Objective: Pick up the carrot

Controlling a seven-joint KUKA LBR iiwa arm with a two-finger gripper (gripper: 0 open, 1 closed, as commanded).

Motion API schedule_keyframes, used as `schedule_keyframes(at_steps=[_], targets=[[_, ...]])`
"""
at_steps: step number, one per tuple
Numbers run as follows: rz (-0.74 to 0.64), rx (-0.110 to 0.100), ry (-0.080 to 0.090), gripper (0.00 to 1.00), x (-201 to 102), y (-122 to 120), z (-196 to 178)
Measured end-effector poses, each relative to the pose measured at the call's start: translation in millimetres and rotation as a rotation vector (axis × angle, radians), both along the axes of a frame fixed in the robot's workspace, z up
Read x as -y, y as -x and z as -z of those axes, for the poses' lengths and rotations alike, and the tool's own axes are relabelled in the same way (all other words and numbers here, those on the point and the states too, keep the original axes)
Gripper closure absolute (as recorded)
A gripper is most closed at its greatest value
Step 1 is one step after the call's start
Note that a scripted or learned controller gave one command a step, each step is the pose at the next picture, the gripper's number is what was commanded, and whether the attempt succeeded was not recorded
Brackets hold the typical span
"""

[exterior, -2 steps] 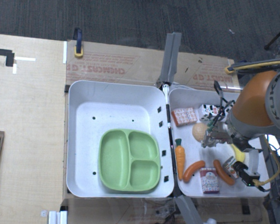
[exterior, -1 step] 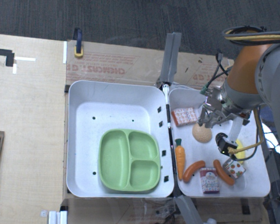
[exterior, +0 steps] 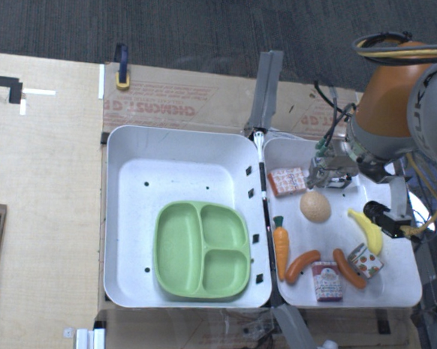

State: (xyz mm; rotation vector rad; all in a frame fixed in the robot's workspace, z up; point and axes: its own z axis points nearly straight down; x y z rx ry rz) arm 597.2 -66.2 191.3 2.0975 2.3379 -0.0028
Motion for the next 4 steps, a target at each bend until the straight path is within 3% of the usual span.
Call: schedule_keyframes(at_steps=[1, 2, 3, 4], targets=[[-0.267, 0.0, 0.0, 1.0, 31.3, 25.4, -127.5], [-0.5, 0.0, -0.001, 1.0, 24.5, -25.5, -24.2], [-0.422, 0.001, -0.001, 1.0, -104.9, -61.9, -4.7], [-0.297, -0.002, -0.001, 1.0, -175.0, -46.1, 50.6]])
